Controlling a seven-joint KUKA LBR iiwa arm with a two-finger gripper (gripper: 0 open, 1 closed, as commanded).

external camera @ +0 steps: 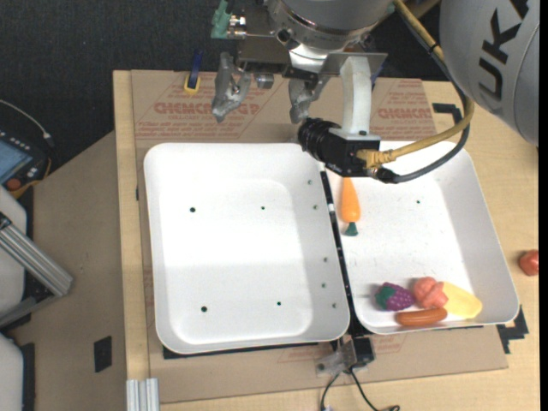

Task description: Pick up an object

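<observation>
Above the far edge of the bins: your two-finger metal jaws [261, 101] hang over the cardboard, spread apart with nothing between them; one finger is near the left bin's back rim, the other beside the white bracket.
Arm: grey KUKA iiwa arm [497, 41] with an orange band; you can read the white letters "UKA" on its casing at top right.
Writing: the brown cardboard sheet [163, 101] under the bins carries red print, partly legible as "CHEMCO".
Left bin: shallow white plastic bin [171, 229], smooth, rounded corners, small dark dots on its floor.
Right bin: shallow white plastic bin [445, 221], touching the left one along the middle seam.
Objects to pick: orange toy carrot with a green tip [349, 202] lies by the seam in the right bin; a purple toy grape bunch [394, 297], a pink lumpy toy [430, 292], a yellow toy piece [462, 302] and a red-orange toy sausage [420, 318] cluster at its near edge.
Cable: tan hose [428, 148] loops to a black fitting [330, 144].
</observation>
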